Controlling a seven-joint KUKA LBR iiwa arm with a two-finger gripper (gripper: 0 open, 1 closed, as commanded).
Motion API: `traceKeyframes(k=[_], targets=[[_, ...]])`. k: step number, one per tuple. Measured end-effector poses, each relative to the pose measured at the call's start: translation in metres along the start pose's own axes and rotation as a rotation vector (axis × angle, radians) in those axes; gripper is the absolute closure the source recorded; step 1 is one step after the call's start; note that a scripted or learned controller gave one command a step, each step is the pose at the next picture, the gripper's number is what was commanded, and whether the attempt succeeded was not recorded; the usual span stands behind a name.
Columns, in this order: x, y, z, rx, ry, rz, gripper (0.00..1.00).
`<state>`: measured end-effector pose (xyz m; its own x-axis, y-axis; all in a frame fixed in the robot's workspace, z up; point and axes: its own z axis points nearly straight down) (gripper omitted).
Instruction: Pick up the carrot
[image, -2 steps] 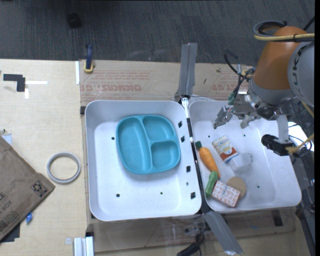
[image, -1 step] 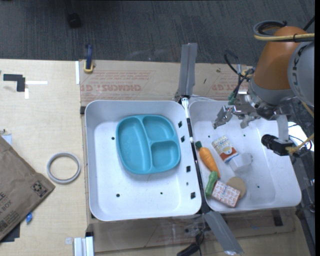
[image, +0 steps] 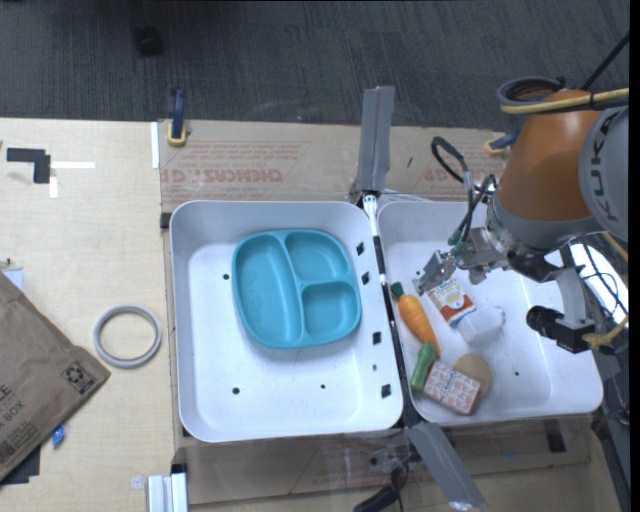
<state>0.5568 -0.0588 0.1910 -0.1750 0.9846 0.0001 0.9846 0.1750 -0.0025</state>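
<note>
Carrot (image: 416, 317) just down-left of end effector (image: 437, 272), long axis slanting top-left to bottom-right; grip state impossible to tell, nothing visibly held.

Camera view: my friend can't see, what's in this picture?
A grey and orange robot arm's end effector hangs just above an orange carrot in the right white bin, among other toy foods. The left white bin holds a blue divided plate.
</note>
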Motion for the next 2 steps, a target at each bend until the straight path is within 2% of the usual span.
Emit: traceKeyframes(k=[1,2], targets=[[0.035,-0.037,0.001,0.002,0.0,0.155,0.0],[-0.034,-0.031,0.069,-0.008,-0.001,0.341,0.0]])
